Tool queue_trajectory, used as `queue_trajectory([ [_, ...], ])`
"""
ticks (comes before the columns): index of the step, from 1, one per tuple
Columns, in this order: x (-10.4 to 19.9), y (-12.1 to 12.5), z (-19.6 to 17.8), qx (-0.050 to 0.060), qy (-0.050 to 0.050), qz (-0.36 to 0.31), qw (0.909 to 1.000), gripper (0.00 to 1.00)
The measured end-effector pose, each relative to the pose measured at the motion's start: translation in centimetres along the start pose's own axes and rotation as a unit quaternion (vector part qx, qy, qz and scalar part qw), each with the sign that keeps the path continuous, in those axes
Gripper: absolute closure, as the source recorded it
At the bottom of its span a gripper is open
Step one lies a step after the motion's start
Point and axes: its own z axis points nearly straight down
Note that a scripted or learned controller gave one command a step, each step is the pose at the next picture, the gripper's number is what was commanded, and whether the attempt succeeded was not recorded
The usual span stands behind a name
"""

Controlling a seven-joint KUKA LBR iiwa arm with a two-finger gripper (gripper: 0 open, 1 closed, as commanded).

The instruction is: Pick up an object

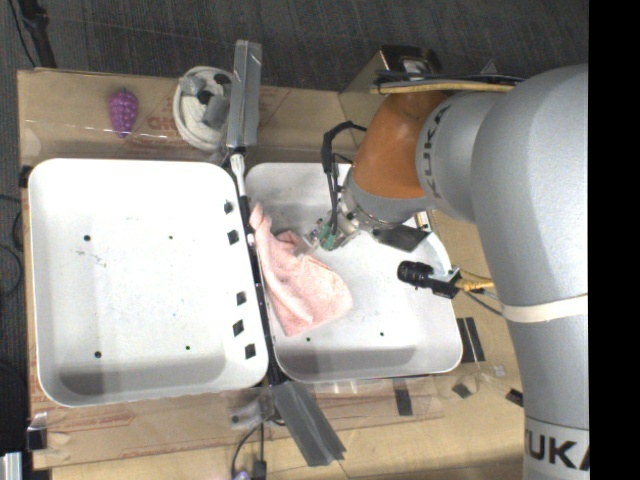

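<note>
A crumpled pink cloth lies along the left wall of the right bin. My gripper reaches down from the right and sits at the cloth's upper right edge, low over the bin floor. Its tip is right against the cloth, but the arm hides how it meets the fabric. The left bin holds nothing that I can make out.
On the bench behind the bins lie a purple grape-like object and a white coiled item. A grey divider post stands between the bins at the back. The arm's bulk covers the right bin's right side.
</note>
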Motion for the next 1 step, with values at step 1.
queue_trajectory([
  [1,-1.86,2.89,-2.67,-0.002,-0.001,-0.034,0.9994,1.0],
])
